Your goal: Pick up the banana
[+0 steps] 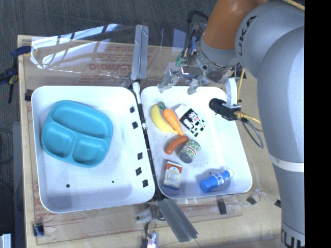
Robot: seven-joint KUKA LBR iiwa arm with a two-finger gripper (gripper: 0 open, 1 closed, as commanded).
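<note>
Carrot (173, 120) touching banana (159, 119) on its right; carton, can nearby. End effector (179, 80) above banana, open, w/ nothing held. White bin (235, 138) on counter.

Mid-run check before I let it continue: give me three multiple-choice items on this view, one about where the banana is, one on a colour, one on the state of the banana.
1. Where does the banana lie?
A. In the left bin, on the blue tray
B. In the right bin, near its left wall
C. On the bench outside both bins

2. What colour is the divided tray in the left bin?
A. Blue
B. Red
C. Green

3. What is the banana's state?
A. Lying in the bin, gripper above the far rim
B. Lifted clear of the bin
C. Standing upright against the bottle

Answers: 1 B, it lies in the right bin beside a carrot. 2 A, the tray is light blue. 3 A, it rests on the bin floor.
</note>
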